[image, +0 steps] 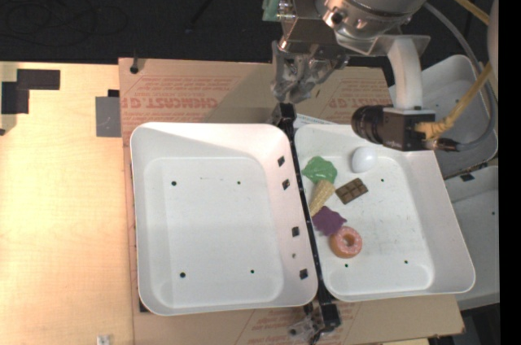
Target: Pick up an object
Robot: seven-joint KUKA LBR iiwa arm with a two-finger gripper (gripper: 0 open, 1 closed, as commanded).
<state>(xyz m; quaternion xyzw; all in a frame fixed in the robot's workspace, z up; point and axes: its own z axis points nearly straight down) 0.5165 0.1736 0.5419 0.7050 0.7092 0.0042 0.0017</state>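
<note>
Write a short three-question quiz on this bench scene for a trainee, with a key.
1. True or false: the pink donut lies in the left bin.
2. Which item lies nearest the right bin's far edge?
A. the white ball
B. the purple piece
C. the donut
3. Fill in: the brown chocolate block lies between the white ball and the ____.

Key
1. False. It lies in the right bin, with the ice cream cone and the other toys.
2. A.
3. Donut. Meanwhile the gripper hangs above the far end of the divide between the bins, over none of the toys.
</note>
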